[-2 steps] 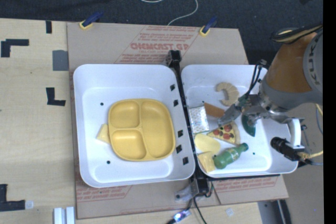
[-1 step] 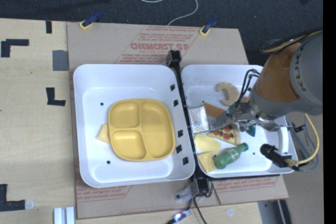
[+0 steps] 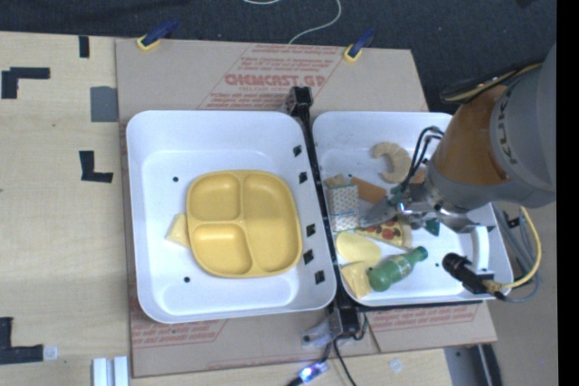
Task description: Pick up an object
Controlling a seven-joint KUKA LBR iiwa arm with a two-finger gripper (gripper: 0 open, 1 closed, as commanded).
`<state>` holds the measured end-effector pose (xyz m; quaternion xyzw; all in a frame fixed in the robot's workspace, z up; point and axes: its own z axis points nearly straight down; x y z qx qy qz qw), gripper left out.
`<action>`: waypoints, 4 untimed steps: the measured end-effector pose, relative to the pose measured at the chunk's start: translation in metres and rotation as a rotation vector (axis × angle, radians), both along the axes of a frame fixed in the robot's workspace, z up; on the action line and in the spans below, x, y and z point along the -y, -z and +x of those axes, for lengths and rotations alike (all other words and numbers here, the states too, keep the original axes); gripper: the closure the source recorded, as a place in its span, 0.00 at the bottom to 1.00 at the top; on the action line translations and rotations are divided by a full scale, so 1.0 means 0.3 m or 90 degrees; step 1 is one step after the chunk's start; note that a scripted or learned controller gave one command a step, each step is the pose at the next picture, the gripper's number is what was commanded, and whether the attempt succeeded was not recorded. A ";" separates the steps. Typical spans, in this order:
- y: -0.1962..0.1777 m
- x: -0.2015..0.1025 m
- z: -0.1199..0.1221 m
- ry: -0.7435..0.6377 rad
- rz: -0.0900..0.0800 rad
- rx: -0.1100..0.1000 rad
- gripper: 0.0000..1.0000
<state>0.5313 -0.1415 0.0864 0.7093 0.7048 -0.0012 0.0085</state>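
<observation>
Your pincer [image 3: 398,211] sits low in the right bin [image 3: 421,127] over the cluttered items; you cannot tell what state it is in. Going left to right: the yellow divided plate [image 3: 244,223] lies in the left bin [image 3: 149,194], then the yellow wedge [image 3: 357,246], the green bottle [image 3: 395,269] and the tan crescent piece [image 3: 393,158]. Judge the bottle light, rigid and smooth, so it may roll; take it across its body, not the neck.

cardboard sheet [image 3: 271,77] | red print, upside down | reads roughly "CHEMCAST GP" | smaller lines illegible
</observation>
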 end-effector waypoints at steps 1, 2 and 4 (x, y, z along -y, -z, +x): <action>-0.040 -0.007 0.004 -0.002 0.003 0.000 1.00; -0.243 -0.014 -0.011 -0.005 0.009 -0.006 1.00; -0.461 -0.020 0.018 -0.005 0.009 -0.007 1.00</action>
